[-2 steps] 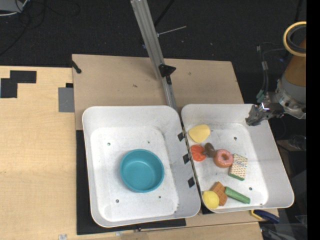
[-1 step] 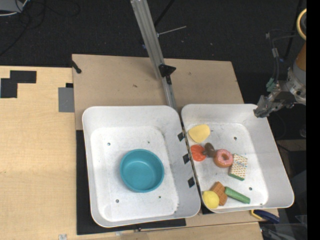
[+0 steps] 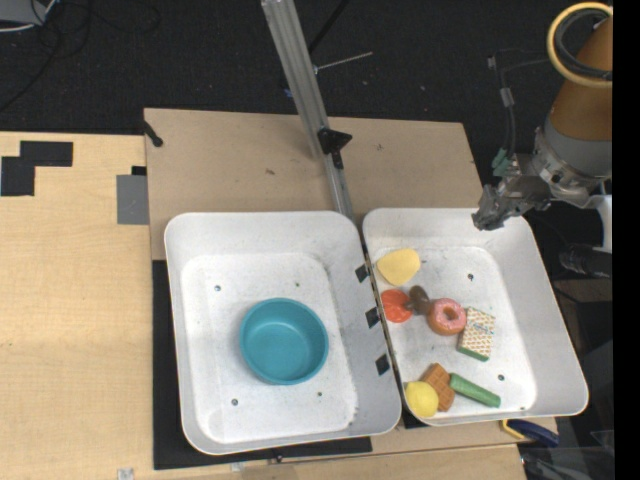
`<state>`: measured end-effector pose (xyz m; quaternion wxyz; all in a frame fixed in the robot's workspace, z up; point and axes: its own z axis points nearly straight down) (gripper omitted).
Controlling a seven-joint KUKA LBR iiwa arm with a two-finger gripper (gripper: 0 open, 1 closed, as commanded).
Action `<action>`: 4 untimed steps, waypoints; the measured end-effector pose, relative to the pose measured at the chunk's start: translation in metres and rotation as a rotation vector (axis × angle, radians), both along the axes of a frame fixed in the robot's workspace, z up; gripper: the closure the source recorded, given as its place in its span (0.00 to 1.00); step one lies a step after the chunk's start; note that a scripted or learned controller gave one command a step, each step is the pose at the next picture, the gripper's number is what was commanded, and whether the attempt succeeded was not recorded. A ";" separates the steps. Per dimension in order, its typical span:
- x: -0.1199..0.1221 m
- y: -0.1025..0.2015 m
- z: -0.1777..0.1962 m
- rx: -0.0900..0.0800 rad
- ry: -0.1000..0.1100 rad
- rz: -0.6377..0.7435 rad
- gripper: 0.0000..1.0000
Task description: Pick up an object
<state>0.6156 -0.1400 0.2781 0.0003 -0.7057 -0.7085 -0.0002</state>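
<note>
Your toys lie in the right bin; the pincer hangs over that bin's 1 o'clock corner.

In the right bin (image 3: 540, 298) you see a yellow lemon-shaped piece (image 3: 399, 265) toward 11 o'clock, a red piece (image 3: 395, 306) touching a small brown one (image 3: 418, 298) at 9 o'clock, a pink doughnut (image 3: 447, 316) near the middle, a speckled wafer block (image 3: 477, 334) just beside it, and at 6 o'clock a yellow round piece (image 3: 421, 398), an orange waffle piece (image 3: 438, 382) and a green stick (image 3: 474, 390). The pincer (image 3: 490, 215) sits above the rim with nothing seen in its grip; you cannot tell whether it is released or clenched. The left bin (image 3: 200, 258) holds a teal bowl (image 3: 284, 341). Both bins rest on the table (image 3: 70, 298).
</note>
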 end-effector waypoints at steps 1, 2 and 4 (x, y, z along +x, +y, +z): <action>0.006 0.048 0.001 0.000 0.001 -0.001 1.00; 0.008 0.100 0.001 0.000 0.001 0.000 1.00; 0.007 0.202 -0.022 0.000 0.002 -0.001 1.00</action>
